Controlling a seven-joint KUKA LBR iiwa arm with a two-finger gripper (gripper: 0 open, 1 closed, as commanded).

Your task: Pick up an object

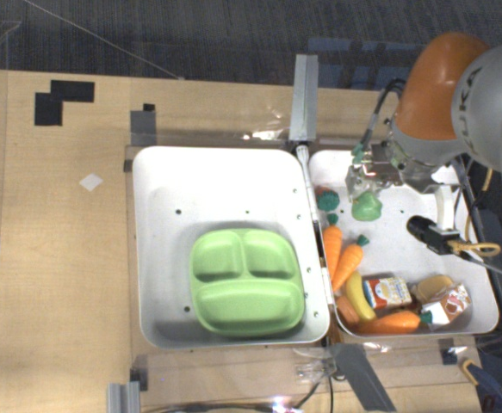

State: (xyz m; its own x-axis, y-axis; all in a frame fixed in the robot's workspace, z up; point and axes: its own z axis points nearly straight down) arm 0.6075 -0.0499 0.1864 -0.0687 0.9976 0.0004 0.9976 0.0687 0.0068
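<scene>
Orange carrots, three; one green tray

The arm is reaching in from the right over the right bin, its gripper hanging just above a green toy. Carrots, a banana and small cartons are lying near the bin's front. A green divided plate is sitting in the left bin.
</scene>
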